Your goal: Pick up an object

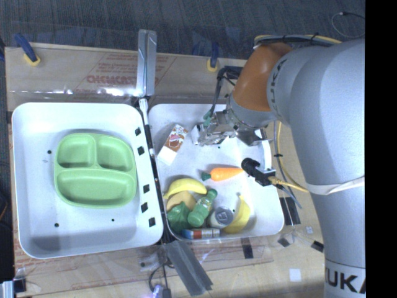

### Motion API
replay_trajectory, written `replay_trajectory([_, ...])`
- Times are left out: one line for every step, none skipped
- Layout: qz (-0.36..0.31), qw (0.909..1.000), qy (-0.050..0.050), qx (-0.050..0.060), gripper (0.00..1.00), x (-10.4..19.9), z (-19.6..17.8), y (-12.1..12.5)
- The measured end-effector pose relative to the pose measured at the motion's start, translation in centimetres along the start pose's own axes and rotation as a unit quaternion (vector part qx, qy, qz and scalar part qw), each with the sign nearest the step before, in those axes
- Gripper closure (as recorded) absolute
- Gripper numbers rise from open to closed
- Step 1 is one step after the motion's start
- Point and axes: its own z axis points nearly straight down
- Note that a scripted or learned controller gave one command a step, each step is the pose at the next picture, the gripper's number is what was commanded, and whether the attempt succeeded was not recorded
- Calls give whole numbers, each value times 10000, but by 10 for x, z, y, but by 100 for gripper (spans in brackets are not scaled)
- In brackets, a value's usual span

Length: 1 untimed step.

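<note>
- Risk: hand (214, 132) sits over bare bin floor in upper part of right bin (186, 112); closing here may catch nothing
- Risk: nearest items, snack packet (174, 140) to its left and carrot (224, 174) below it, lie apart from the hand; an off-centre descent could just nudge them
- Risk: lower pile crowded, banana (184, 187), green bottle (201, 208), second banana (240, 215) touching; grasp there may slip
- Pose: arm reaches in from frame right, wrist tipped down, hand low in the bin
- Hand state: cannot tell how far open; nothing seen between fingers
- Green tray (96, 168) in left bin (31, 228), well apart

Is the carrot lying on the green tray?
No, the carrot lies in the right bin, apart from the green tray in the left bin.
</note>
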Motion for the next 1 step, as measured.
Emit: replay_trajectory([-3, 10000, -2, 0, 0, 0, 0, 0])
